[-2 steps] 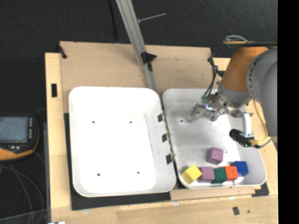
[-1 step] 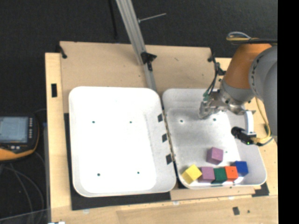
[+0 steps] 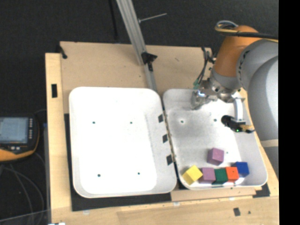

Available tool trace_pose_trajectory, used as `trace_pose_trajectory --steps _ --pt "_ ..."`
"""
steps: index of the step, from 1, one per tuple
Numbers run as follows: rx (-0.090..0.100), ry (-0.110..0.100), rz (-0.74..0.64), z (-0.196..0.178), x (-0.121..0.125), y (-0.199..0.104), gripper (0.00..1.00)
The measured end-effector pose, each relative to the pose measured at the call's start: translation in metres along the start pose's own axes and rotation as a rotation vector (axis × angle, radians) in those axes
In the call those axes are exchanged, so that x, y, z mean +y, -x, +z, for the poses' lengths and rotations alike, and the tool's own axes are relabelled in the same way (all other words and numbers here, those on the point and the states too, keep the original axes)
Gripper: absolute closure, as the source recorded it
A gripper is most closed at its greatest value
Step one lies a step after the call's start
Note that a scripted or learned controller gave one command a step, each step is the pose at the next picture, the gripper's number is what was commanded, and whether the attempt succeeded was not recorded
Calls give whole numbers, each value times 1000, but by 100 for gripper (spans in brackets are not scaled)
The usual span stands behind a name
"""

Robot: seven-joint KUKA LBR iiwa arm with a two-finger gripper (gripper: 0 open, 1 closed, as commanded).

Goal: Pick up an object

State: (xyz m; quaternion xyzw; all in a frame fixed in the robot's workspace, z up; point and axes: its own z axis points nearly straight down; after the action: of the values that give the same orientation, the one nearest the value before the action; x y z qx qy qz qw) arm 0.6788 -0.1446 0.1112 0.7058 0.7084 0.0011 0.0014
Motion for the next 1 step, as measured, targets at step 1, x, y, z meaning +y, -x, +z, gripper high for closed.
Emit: trace_pose_trajectory --steps 1 --pt "0 -3 4 13 -88 -55 100"
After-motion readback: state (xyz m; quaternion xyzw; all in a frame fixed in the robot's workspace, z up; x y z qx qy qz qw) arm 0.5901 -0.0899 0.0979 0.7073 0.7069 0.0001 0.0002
